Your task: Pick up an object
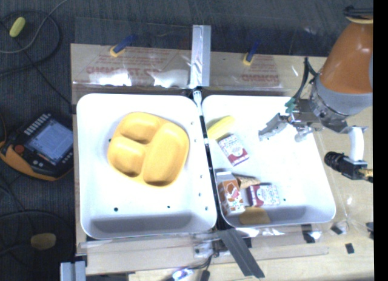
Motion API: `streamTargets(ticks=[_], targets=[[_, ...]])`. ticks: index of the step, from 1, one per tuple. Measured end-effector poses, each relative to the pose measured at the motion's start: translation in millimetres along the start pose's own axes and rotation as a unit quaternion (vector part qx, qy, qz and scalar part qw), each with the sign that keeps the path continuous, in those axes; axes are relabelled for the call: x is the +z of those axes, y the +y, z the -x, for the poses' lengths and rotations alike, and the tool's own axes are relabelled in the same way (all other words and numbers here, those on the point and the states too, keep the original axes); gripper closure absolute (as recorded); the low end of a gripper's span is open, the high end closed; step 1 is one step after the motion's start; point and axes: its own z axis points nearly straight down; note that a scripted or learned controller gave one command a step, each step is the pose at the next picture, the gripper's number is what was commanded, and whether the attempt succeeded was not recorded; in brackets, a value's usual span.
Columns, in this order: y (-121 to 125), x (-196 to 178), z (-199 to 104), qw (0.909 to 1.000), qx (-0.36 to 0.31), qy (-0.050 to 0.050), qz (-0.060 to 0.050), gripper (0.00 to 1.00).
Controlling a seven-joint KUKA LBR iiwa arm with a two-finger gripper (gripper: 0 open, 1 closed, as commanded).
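The hand [285,123] hung over the right bin [321,176], toward its three o'clock side and near the upper rim, at the end of the grey and orange arm [348,61] that reached in from that side. One dark finger pointed out toward nine o'clock; whether the fingers stood wide or narrow could not be told from this angle, and nothing showed between them.

At about nine o'clock from the hand, well apart from it, lay a small red and white packet [233,149], and just beyond it, against the bin's left wall, a pale yellow piece [219,125]. Toward seven o'clock, in the near part of the bin, sat a cluster of small packets [248,196], touching one another, with a brown piece [254,216] at their near edge. In the left bin [91,213] a big yellow lumpy thing [148,148] lay by itself.

By the look of it, the step in hand was the approach: no object had been chosen or touched. The next move would call for carrying the hand across and down over one target. The lone red and white packet seemed the easier pick, since the cluster's pieces crowd each other.
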Motion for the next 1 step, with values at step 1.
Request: streamTargets(ticks=[1], targets=[[-25.1,-74.7,-39.9,0.9981,0.062,-0.001,0.001,0.0]])
